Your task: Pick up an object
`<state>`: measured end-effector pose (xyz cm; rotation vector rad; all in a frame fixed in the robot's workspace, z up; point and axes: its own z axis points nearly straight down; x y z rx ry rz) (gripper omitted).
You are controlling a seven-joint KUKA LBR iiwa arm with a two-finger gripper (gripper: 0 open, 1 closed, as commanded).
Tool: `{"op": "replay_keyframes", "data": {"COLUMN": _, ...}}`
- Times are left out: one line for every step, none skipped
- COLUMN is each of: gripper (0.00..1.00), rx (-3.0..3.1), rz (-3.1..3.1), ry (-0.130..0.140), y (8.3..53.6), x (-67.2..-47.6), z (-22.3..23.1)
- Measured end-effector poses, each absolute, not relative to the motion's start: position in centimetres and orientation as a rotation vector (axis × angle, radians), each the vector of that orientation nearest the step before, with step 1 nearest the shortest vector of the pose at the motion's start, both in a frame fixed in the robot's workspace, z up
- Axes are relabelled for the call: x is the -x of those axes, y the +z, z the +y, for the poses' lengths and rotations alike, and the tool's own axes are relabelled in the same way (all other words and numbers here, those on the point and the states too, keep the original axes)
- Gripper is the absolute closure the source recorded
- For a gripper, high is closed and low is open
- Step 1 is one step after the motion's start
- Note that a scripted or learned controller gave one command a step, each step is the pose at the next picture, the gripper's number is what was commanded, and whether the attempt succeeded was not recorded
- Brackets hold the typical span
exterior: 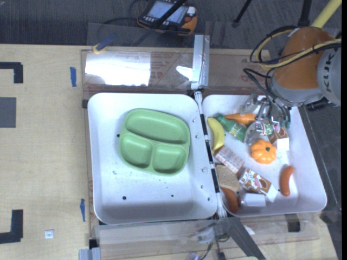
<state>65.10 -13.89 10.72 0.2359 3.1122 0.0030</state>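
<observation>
Where the white box (254,200) lies, low in the right bin (313,161): it touches a brown packet (255,182), with a reddish piece (230,199) just beside it at the bin wall. I judge its flat top gives me little to pinch, and the wall may block my approach.
Sausage (286,180): it lies at the lower right of that bin, apart from the pile. It is smooth and round, so it may roll away as I close.
Orange pumpkin (264,151): it sits mid-bin, just below my gripper, and is the likeliest thing to pick. Its rounded sides could let it slip sideways into the wrappers.
Pink wrapper (230,158): it lies left of the pumpkin. It looks thin and limp, and probably tears free or slides out.
Banana (217,135): it rests along the divider between the bins. The wall leaves poor room on that side.
Carrot (241,118) and green packet (236,130): they touch, just left of my gripper. I risk snagging both or dragging one.
Gripper (264,118): it is in the upper middle of the right bin, low among the clutter. I cannot tell whether it is spread or pressed together, and I see nothing held. A blind close may catch only a wrapper edge.
Green tray (154,141): it sits in the left bin (103,161), well apart and at no risk.
</observation>
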Motion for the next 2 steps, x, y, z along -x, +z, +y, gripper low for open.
{"op": "replay_keyframes", "data": {"gripper": 1.0, "rx": -0.24, "rz": 3.102, "ry": 0.005, "y": 11.8, "x": -65.4, "z": -13.9}}
{"op": "replay_keyframes", "data": {"gripper": 1.0, "rx": 0.131, "rz": 3.125, "ry": 0.018, "y": 10.6, "x": -64.3, "z": -16.9}}
